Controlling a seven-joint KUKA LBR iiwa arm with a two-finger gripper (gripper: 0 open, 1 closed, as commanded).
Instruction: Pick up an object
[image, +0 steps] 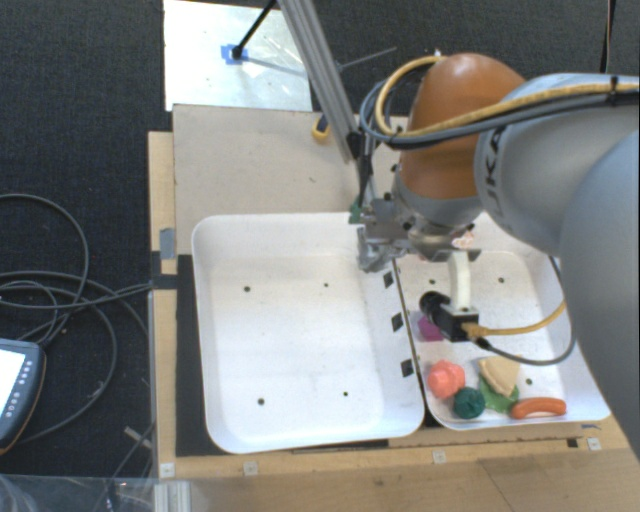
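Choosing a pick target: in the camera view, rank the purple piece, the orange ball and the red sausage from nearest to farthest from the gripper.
Measured from the gripper; all three lie in the right bin:
1. purple piece, by the bin's left wall, mid-length.
2. orange ball, further toward the front.
3. red sausage, front right corner.

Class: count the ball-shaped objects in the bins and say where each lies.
2. An orange-pink ball lies near the front edge of the right bin; a dark green ball sits beside it, closer to that edge. The arm covers part of the bin, so others may be hidden.
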